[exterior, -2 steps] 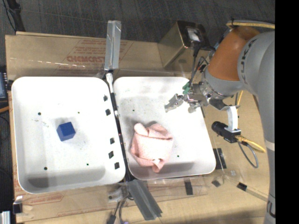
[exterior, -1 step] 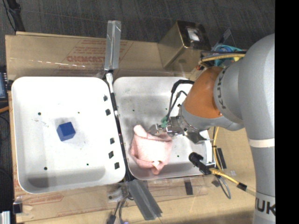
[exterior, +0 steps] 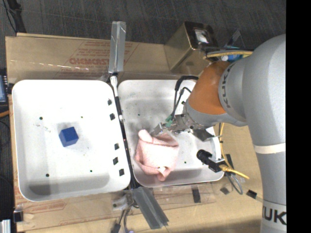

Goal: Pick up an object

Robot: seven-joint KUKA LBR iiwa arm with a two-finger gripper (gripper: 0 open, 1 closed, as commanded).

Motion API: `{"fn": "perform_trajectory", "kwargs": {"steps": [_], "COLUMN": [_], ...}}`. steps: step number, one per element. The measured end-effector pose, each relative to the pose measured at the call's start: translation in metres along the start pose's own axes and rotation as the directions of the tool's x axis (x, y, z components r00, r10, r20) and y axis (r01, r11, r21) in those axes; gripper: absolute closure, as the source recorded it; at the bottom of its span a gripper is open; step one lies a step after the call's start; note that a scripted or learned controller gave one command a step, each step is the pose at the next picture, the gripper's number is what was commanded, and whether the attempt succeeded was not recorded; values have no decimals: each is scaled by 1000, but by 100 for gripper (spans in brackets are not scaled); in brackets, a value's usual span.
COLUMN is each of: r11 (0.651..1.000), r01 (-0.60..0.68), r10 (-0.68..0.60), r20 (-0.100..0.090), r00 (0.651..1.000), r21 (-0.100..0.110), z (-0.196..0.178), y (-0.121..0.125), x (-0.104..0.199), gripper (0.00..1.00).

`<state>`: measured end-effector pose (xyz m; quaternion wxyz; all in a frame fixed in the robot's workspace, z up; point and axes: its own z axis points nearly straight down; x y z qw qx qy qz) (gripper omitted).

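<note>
In the right-hand bin [exterior: 146, 93] a crumpled pink cloth [exterior: 155, 154] lies just under the gripper [exterior: 163, 128] — its grip state cannot be told — so a thick fold, not a loose edge, should be pinched.

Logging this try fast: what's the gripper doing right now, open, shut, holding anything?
Gripper: low in the right bin, at the top edge of the pink cloth; open or closed cannot be told, and no hold on the cloth is visible.
</note>
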<state>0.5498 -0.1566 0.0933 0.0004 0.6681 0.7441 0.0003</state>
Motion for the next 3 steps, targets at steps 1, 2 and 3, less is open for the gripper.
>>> {"fn": "perform_trajectory", "kwargs": {"steps": [1,2,3], "r11": [990,990,999], "r01": [140,140,-48], "r10": [-140,-140,48], "r20": [-3,-3,-1], "r00": [990,990,999], "r21": [5,7,2], "z": [3,-7,-128], "y": [-25,-25,-3], "x": [50,49,121], "gripper": [0,100,100]}}
